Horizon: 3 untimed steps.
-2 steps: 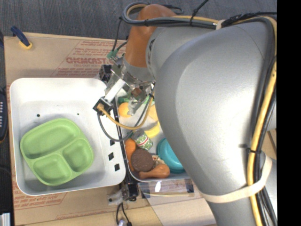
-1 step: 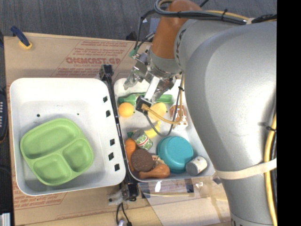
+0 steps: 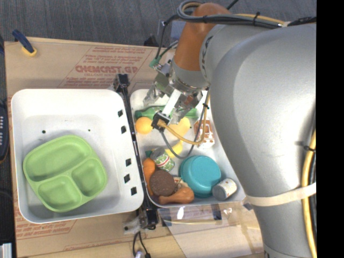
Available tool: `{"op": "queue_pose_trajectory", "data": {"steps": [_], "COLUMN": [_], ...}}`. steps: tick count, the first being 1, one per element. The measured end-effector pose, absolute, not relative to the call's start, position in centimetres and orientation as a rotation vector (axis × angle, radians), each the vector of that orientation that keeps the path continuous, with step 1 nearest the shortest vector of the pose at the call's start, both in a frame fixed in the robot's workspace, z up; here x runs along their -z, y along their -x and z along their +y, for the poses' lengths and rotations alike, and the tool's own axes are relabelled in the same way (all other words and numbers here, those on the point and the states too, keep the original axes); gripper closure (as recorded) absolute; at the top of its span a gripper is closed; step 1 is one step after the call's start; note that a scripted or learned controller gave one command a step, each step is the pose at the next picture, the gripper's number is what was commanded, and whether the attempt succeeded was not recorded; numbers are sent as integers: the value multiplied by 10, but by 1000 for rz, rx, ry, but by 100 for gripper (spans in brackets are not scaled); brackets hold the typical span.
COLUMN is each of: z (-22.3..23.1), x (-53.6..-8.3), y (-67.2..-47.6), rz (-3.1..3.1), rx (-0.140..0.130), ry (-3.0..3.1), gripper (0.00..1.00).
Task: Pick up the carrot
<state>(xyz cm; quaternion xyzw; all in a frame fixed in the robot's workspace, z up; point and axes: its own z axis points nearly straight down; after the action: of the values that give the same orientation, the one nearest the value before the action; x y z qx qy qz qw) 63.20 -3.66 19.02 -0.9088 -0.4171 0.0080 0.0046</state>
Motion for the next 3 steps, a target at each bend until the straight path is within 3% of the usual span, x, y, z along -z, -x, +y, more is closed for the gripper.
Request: {"op": "queue_pose_trajectory", "data": {"steps": [1,2,3], "z": [-131,-91,-91], "x": [-149,-90,-100], "y": [-622,-588,-588], "rz": [-1599,-1448,-1455], "rx": [-19,-17,-27], "ry": [2695,2778,2769], "gripper": [0,0,100]}}
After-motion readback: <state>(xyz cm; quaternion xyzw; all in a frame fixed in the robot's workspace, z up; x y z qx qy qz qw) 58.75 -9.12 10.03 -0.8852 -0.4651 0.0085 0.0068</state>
